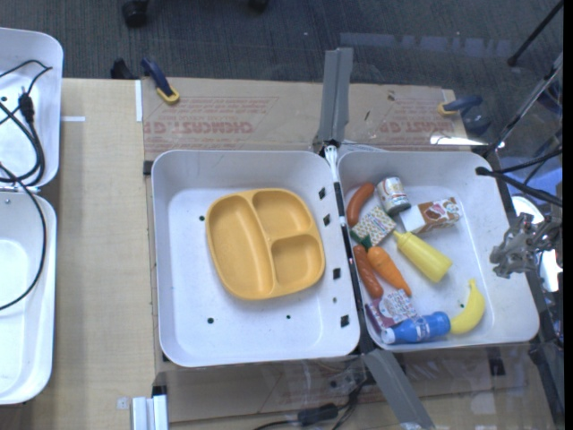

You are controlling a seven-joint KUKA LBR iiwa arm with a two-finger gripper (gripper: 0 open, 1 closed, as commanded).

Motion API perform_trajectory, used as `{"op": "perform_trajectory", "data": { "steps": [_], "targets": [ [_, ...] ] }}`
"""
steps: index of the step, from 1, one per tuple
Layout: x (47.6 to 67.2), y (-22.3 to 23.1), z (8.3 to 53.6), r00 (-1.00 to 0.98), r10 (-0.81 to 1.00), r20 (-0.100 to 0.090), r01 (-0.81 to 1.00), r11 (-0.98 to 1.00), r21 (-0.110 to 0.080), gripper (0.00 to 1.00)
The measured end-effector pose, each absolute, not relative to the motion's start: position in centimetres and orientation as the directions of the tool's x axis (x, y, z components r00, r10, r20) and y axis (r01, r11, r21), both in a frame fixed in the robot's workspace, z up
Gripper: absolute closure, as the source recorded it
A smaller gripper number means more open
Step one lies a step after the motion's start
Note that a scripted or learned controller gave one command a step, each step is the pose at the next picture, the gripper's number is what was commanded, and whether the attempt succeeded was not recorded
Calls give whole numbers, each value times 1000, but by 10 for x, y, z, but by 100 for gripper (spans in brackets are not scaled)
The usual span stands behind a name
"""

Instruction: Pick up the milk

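Observation:
The milk (438, 215) is a small white and brown carton lying on its side in the back part of the right bin (501, 325). It lies between a small tin can (391, 194) and the bin's right wall, just behind a yellow squeeze bottle (423, 255). My gripper (513, 256) hangs at the right rim of that bin, to the right of the milk and somewhat nearer the front, apart from it. Nothing shows in its grasp.
The right bin also holds a red sausage (358, 202), a checkered packet (374, 227), carrots (383, 270), a banana (470, 308), a blue bottle (419, 329) and a printed pouch (395, 309). A yellow divided plate (265, 242) lies in the left bin (179, 267).

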State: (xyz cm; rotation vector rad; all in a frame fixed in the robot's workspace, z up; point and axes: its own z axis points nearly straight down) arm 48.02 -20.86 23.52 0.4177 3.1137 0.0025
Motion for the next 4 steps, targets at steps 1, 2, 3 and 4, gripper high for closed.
{"op": "perform_trajectory", "data": {
  "steps": [1,2,3,4],
  "targets": [
    [480,-222,214,-971,-240,1,-240,971,5,100],
    [482,-222,220,-972,-237,0,-237,972,9,100],
    [491,-184,317,-999,-48,-1,-48,999,2,100],
    [485,-209,258,-918,-396,1,-396,918,5,100]
  ]
}}
